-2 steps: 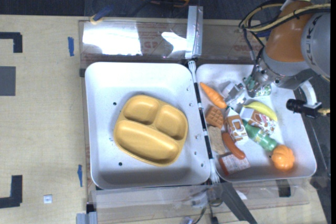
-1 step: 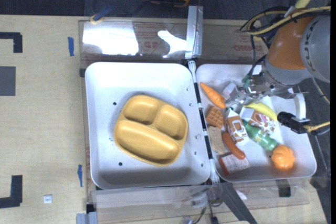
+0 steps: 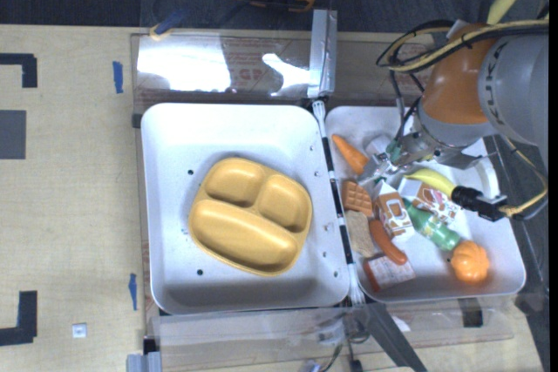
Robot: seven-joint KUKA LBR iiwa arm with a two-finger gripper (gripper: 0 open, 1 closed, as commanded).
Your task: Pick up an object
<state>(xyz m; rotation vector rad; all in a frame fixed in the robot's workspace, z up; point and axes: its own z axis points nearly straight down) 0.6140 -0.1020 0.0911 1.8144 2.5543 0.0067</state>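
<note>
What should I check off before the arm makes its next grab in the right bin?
1. Gripper is over the right bin: ok.
2. Something between the fingers already: cannot tell, the wrist blocks the view.
3. Graspable target nearby: ok, the carrot lies just to the camera's left of the gripper.
4. Target stands apart from neighbours: not ok, the waffle, small carton and banana crowd together.
5. Drop spot ready: ok, the yellow divided tray sits in the left bin.
</note>
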